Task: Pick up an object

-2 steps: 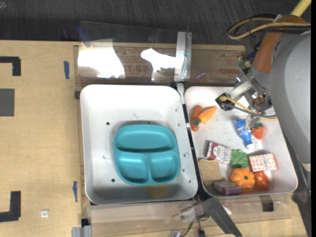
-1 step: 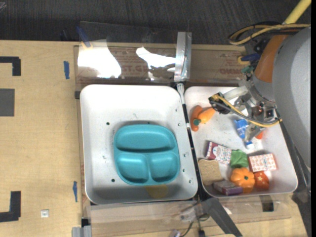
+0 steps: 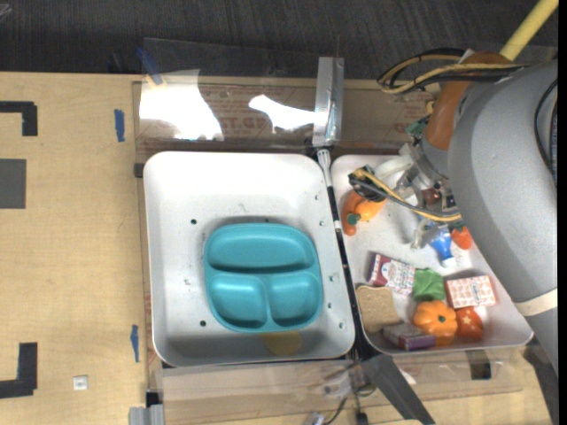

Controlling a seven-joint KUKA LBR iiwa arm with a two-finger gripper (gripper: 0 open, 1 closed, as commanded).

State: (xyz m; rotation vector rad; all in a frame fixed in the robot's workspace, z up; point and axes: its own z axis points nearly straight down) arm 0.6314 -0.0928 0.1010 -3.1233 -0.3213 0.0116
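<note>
White right bin [image 3: 509, 330] is taken as ref. Gripper [image 3: 423, 204] is seen over its upper part; grip state can't be told. Orange pumpkin toy [image 3: 436, 319] is seen at its lower edge, w/ teal tray [image 3: 262, 274] in left bin [image 3: 168, 237].

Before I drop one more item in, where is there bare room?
Left bin: open floor all round the teal tray, widest behind it. Right bin: crowded near edge; a small bare patch mid-floor beside the carrot.

Teal divided plate [image 3: 262, 274], white bins [image 3: 168, 237], orange pumpkin [image 3: 435, 319], green block [image 3: 428, 284], grey arm [image 3: 509, 175]
</note>
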